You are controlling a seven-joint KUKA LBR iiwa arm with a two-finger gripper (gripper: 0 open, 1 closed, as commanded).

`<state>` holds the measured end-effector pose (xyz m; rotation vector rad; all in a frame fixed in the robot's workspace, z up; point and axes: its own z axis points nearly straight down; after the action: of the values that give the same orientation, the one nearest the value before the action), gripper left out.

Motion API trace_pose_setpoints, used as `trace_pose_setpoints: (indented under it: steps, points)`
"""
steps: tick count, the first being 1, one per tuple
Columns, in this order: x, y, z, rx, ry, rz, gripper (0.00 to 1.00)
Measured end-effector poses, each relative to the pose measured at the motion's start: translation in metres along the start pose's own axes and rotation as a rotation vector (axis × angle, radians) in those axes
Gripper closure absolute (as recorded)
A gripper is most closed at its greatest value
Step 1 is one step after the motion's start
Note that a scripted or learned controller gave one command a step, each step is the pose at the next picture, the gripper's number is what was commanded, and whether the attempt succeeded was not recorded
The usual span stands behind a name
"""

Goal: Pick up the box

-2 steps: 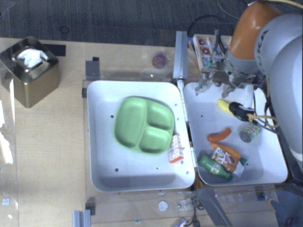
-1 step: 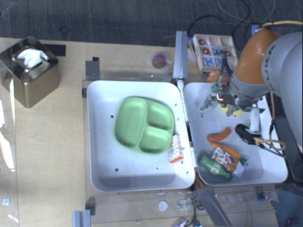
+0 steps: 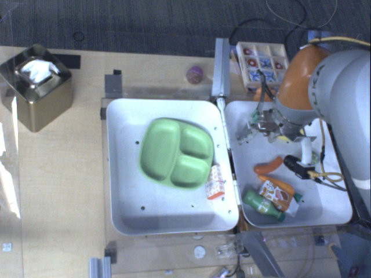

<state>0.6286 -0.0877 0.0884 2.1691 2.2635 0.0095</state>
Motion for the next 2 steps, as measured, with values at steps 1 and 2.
trace_pose_setpoints:
  steps: [1,2]
  points:
    - [-0.083,0.039,0.001,0.0,-0.002,0.045,0.0]
    - [-0.047,-0.041,-0.001,-0.001,0.0,0.015,0.0]
